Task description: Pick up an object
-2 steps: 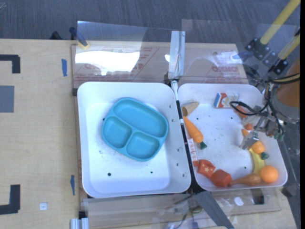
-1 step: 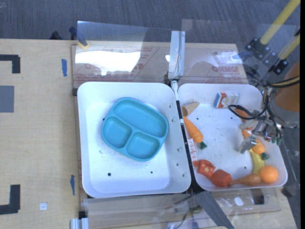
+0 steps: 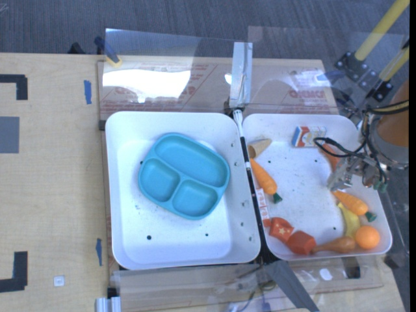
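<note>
We see open bin floor (image 3: 299, 181) left of the jaws; toy food crowds the near side: banana (image 3: 350, 221), orange (image 3: 367, 237), tomato (image 3: 301, 242).

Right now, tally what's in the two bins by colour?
Blue: 1, the divided plate in the left bin.
Orange: 4, two carrots, an orange, a long piece along the near wall.
Red: 2.
Yellow: 1, banana.
Tan: 1, wedge.
Red-white-blue: 1, small carton.
Total: 10.
</note>
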